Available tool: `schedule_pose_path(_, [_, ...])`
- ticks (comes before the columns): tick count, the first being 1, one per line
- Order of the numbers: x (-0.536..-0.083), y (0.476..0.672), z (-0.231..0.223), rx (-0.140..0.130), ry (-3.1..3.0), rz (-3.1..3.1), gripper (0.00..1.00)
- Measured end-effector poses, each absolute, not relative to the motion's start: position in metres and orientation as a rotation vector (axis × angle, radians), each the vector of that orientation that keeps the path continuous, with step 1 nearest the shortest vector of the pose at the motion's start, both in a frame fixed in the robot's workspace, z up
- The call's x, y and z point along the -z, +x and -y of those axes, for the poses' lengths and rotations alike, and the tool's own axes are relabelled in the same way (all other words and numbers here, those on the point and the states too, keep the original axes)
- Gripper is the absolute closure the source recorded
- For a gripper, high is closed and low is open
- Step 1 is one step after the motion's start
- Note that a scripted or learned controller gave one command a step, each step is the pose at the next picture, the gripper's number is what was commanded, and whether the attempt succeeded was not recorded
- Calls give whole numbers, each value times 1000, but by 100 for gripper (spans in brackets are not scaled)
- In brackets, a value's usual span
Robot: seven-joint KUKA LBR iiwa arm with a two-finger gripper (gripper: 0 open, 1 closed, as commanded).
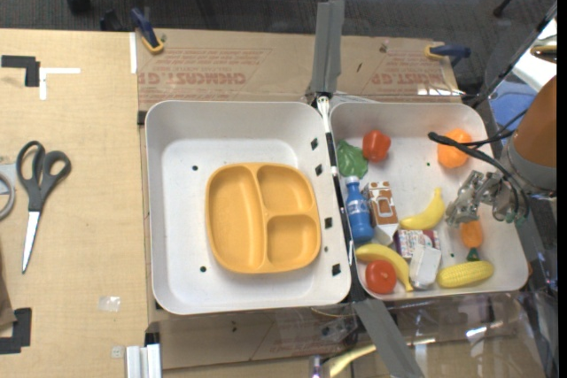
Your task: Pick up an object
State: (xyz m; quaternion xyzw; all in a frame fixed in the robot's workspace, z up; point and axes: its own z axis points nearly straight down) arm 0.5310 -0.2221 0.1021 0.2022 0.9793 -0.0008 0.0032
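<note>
- Arm (542, 133), raised over the right bin and closest to the lens: grey, with an orange band. The gripper (468, 201) is low over the bin's right side. Cannot tell whether it is open or closed; nothing is seen held in it.
- Tabletop (71, 279): pale wood, with brown cardboard (230, 71) under the bins.
- Left bin (168, 190): shallow and white, holding the tray.
- Right bin (407, 115): same type, touching the left bin and holding all the loose items.
- Yellow tray (263, 217): three compartments, centred in the left bin.
- Scissors (35, 186): black handles, well left on the tabletop.
- Corn cob (465, 273): yellow, at the near right corner.
- Blue bottle (359, 212): white cap, along the left wall.
- Banana (426, 212): yellow and curved, just left of the gripper.
- Orange (454, 149): round, at the far right.
- Red tomato (381, 278): at the near rim.
- Small orange piece (471, 234): just below the gripper; cannot tell whether they touch.
</note>
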Motion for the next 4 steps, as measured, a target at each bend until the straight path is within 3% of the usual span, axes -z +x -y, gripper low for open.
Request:
schedule_pose_path(1, [-214, 554, 168, -1, 691, -3063, 100])
schedule_pose_path(2, [-107, 557, 175, 0, 305, -3122, 100])
schedule_pose_path(3, [-107, 557, 175, 0, 305, -3122, 0])
schedule_pose_path(4, [-94, 534, 221, 1, 304, -3121, 0])
